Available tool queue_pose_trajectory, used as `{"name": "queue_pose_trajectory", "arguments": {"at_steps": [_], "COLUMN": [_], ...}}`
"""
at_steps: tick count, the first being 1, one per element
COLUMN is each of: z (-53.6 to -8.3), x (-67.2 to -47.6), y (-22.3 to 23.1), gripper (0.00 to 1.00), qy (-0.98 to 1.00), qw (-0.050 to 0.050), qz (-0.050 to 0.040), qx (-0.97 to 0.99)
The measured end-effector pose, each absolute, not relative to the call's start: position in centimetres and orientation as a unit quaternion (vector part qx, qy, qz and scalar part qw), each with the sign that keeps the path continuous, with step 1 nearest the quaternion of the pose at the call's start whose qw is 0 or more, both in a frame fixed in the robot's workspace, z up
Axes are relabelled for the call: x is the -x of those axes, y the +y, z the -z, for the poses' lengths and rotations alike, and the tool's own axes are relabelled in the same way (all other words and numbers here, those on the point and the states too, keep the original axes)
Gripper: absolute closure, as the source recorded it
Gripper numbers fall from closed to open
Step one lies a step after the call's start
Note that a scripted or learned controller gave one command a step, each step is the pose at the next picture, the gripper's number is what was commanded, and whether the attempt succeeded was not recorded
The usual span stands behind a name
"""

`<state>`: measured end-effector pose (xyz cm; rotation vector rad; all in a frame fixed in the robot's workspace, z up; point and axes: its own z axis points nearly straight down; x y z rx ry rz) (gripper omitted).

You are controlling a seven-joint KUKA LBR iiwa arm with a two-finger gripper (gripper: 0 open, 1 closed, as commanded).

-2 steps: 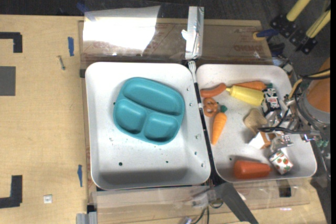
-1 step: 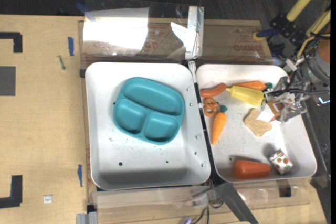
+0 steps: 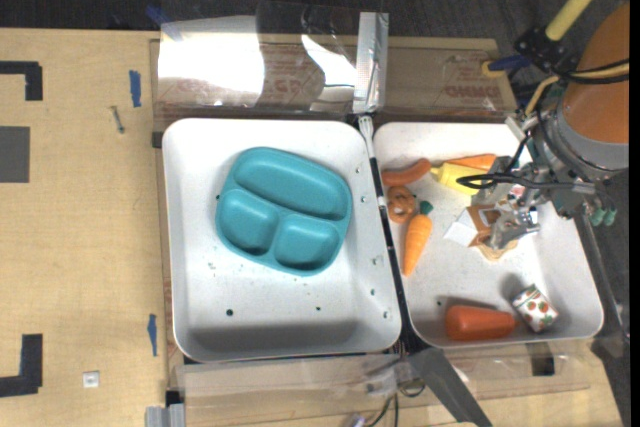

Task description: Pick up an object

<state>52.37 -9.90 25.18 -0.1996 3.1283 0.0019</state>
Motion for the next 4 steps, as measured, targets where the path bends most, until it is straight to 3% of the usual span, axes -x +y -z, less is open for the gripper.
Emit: {"name": "queue_pose_trajectory", "arguments": {"at_steps": [1,2,3,4], "z": [-20.1,-20.2,-9.9,-8.9], "x": [-48.6,-48.7,-52.8,-60.6], "y": [-6.5,-6.6,-10.3,-11.3], "gripper": [1.0,0.0,0.0,0.0], "qy": [1.0,1.0,0.995,0.995], "qw": [0.001,0.002,-0.003,0.006], "qz": [-0.0007,-0.0004,-0.0006,0.0005], "qx": [-0.023,-0.023,-0.101,0.098]}}
